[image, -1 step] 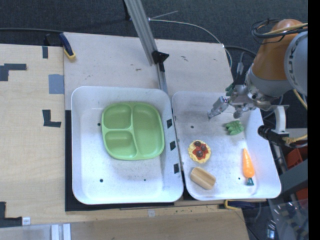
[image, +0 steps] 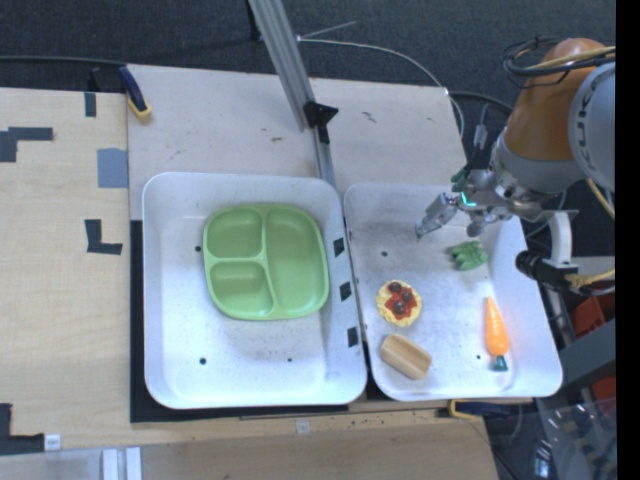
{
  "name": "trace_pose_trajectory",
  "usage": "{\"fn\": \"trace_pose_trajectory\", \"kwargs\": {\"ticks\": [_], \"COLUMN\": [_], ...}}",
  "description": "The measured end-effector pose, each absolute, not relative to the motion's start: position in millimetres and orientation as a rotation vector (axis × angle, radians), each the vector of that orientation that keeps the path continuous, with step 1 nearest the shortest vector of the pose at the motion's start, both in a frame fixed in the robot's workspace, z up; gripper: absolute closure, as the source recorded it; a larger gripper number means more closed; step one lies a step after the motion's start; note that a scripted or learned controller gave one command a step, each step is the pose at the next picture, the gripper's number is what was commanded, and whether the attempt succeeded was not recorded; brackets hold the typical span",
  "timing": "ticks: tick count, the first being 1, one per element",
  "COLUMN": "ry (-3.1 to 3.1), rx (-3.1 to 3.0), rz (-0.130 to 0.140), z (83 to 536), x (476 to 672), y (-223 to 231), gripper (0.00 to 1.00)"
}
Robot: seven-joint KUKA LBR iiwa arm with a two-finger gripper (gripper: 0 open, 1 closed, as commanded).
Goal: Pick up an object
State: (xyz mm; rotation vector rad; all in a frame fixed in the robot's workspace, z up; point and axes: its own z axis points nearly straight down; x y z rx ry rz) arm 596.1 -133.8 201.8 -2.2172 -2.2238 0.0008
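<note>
My gripper (image: 453,222) hangs over the back of the right bin (image: 400,203), its fingers spread open with nothing between them. Just below and right of it lies a small green broccoli piece (image: 467,256). An orange carrot (image: 495,330) lies near the bin's right wall. A small round tart with red topping (image: 399,303) sits mid-bin, and a tan bread roll (image: 405,356) lies at the front. The arm's orange band (image: 555,88) is at the upper right.
The left bin (image: 170,268) holds a green divided plate (image: 266,261). A slanted metal pole (image: 290,53) runs from the top down to the gap between the bins. Cables loop by the arm at the right.
</note>
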Motion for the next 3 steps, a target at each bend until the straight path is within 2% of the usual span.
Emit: {"fn": "trace_pose_trajectory", "kwargs": {"ticks": [2,3], "ry": [-2.220,-2.223], "rx": [-2.216,-2.216], "rz": [0.008,0.003], "z": [94,108], "x": [592.6,593.9], "y": [-143,-142], "gripper": [0.00,1.00]}}
